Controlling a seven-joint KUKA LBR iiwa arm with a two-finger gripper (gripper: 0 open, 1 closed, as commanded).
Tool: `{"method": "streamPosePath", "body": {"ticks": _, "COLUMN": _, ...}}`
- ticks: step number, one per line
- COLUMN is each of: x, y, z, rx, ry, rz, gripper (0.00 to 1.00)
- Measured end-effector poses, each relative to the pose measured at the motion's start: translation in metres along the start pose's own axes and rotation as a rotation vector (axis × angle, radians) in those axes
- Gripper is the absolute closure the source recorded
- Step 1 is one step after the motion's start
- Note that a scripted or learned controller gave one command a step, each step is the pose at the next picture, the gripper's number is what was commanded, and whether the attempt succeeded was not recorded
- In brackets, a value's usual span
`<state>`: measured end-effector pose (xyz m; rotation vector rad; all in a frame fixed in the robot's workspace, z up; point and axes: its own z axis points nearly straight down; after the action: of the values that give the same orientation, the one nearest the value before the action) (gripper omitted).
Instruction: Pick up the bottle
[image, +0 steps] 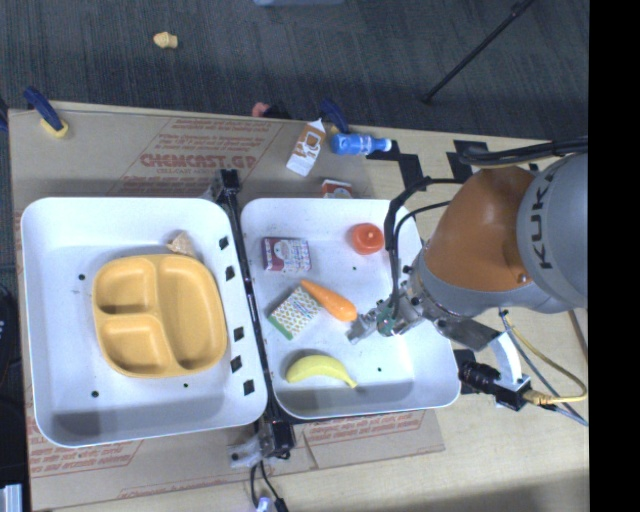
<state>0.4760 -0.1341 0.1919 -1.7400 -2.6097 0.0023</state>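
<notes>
A small blue bottle (352, 144) with a white cap lies on its side on the bench, outside and behind the right bin (432, 385). My gripper (373, 323) is low inside the right bin, near its middle right, just right of an orange carrot (329, 298). It is far from the bottle, and the grey and orange wrist (480, 245) rises above it on the right.
The right bin also holds a red and white carton (286, 254), a checkered box (294, 312), a banana (319, 371) and a round orange-red piece (366, 237). A yellow divided plate (158, 313) sits in the left bin (50, 400). A small carton (307, 148) lies near the bottle.
</notes>
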Motion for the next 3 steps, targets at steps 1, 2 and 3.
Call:
{"method": "streamPosePath", "body": {"ticks": 1, "x": -0.056, "y": -0.023, "z": -0.038, "rx": -0.003, "ry": -0.004, "rz": -0.054, "gripper": 1.00}}
{"method": "streamPosePath", "body": {"ticks": 2, "x": 0.006, "y": 0.003, "z": 0.014, "rx": -0.001, "ry": -0.001, "rz": -0.111, "gripper": 1.00}}
{"method": "streamPosePath", "body": {"ticks": 3, "x": 0.008, "y": 0.003, "z": 0.056, "rx": 0.000, "ry": 0.000, "rz": -0.345, "gripper": 1.00}}
